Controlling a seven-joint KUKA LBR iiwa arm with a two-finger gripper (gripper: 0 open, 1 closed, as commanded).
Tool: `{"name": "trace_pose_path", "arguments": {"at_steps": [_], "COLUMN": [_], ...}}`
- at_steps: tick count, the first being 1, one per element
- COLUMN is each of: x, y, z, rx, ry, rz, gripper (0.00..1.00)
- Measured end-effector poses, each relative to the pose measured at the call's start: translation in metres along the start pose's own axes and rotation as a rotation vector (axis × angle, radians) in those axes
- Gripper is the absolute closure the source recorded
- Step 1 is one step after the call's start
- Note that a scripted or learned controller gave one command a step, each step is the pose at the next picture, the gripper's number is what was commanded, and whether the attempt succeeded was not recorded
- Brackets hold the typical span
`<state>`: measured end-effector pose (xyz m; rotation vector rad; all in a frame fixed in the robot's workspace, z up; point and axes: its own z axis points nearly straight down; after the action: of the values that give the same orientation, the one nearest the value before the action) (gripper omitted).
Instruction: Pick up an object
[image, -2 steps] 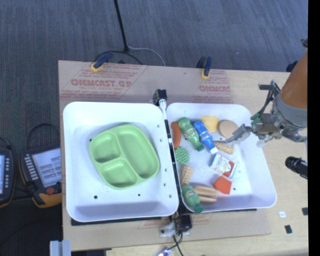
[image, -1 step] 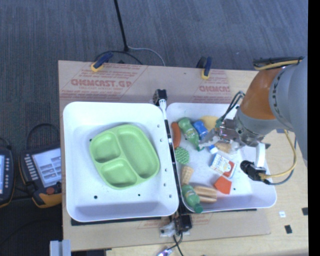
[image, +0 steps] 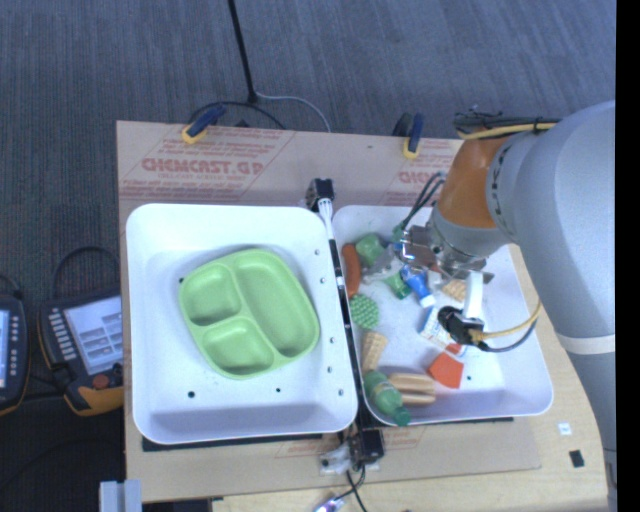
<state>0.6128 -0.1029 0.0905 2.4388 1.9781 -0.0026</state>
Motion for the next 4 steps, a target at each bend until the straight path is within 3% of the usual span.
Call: {"name": "trace_pose_path", "arguments": {"at_steps": [1, 2, 3, 4], "x": [0.000, 0.003, -0.087, -0.115], "y": [-0.001, -0.030, 0.015, -0.026], "z": [-0.010, -0.093, -0.103, -0.011], "rx": [0.008, 0.002, 0.002, 0.000], "ry": [0.000, 0.000, 0.000, 0.002], "rz": [-0.002, 0.320, 0.309, -0.104], "gripper": [1.00, 1.00, 1.00, 1.00]}}
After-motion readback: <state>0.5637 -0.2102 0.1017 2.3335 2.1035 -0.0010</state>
